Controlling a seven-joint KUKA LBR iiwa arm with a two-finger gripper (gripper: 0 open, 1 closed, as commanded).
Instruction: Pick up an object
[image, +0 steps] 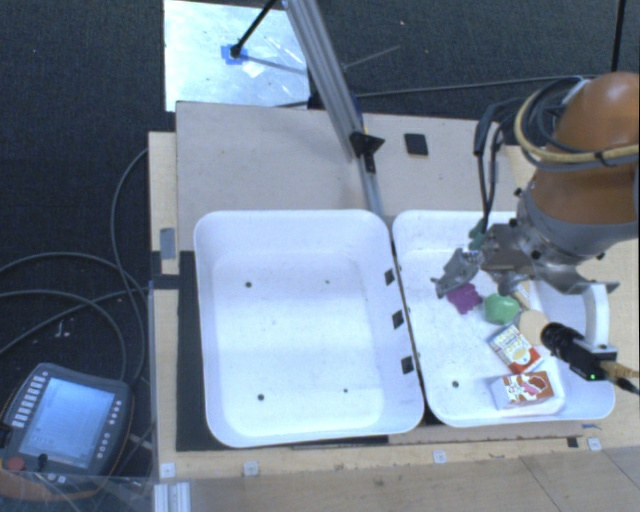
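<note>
Reaching in from the right, the grey arm (575, 210) hangs over the right bin (440, 390), its gripper (458, 272) low above a purple object (463, 297); whether it is parted or closed cannot be told. Just beside the purple object lies a green object (501, 307), then a small printed packet (512, 346) and a red-and-white packet (527, 388). On the tabletop (270, 160), the left bin (300, 320) sits alongside.

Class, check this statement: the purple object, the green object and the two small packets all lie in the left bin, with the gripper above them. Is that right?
Not quite. The camera view shows the purple object, green object and two packets in the right bin, not the left bin. The gripper is indeed above them.
</note>
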